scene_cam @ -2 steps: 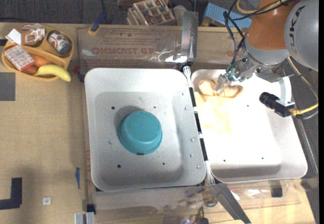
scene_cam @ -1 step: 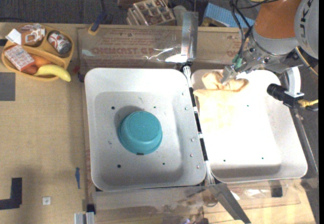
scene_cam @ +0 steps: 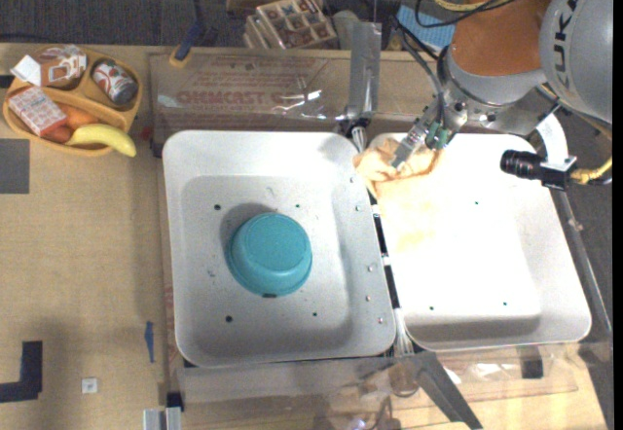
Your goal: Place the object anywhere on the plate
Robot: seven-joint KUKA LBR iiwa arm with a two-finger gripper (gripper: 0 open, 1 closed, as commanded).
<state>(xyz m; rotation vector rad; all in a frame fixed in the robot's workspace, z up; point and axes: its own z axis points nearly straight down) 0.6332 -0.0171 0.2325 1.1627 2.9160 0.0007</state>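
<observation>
Reaching into the right bin (scene_cam: 487, 311), our gripper (scene_cam: 414, 144) meets a pale orange cloth-like object (scene_cam: 389, 175); its grip we cannot tell. The teal plate (scene_cam: 271, 253) waits, unfilled.

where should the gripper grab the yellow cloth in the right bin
Grip a raised fold of the yellow cloth near its middle, coming straight down. It lies crumpled and soft in the right bin's far left corner, close against the walls, so a sideways approach looks blocked. The gripper is already right above it. The teal plate sits in the left bin.
</observation>
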